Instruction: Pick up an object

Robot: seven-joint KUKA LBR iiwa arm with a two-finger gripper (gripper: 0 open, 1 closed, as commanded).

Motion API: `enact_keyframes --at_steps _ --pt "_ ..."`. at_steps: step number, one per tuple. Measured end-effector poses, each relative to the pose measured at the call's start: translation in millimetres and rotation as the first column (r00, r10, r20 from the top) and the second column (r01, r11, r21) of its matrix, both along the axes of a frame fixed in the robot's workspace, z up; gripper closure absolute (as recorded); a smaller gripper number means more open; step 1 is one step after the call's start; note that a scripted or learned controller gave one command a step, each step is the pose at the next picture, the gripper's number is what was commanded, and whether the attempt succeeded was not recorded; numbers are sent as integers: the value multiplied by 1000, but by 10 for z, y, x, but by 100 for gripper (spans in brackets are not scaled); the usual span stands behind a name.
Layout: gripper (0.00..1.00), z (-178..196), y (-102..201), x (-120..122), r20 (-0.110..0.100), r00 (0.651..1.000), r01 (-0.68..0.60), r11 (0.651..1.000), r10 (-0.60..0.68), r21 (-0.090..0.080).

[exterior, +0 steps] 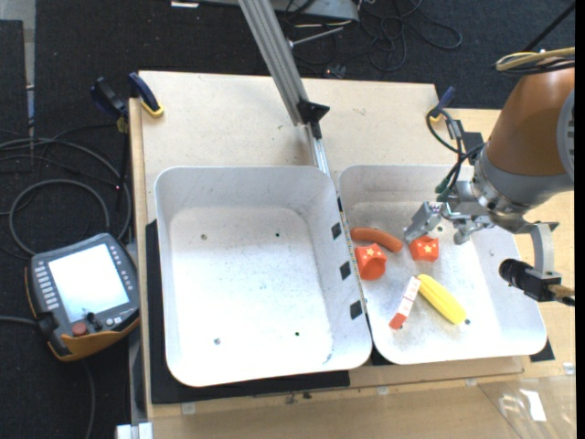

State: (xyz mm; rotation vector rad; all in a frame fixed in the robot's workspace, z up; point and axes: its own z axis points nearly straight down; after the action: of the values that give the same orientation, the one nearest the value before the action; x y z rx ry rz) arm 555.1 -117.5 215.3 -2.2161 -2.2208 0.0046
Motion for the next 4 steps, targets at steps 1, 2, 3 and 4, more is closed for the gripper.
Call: enact_keyframes --at_steps 1,2,3,4 --pt "0 21 -3 5 4 1000 3 1000 -3 -1" --pt "0 -422 -16 -45 0 1000 4 1000 -4 -1" --pt "0 -877 -47 -4 0 1000 4 1000 -4 -1" --pt "0 -1198 -46 6 7 1000 4 1000 -4 -1"
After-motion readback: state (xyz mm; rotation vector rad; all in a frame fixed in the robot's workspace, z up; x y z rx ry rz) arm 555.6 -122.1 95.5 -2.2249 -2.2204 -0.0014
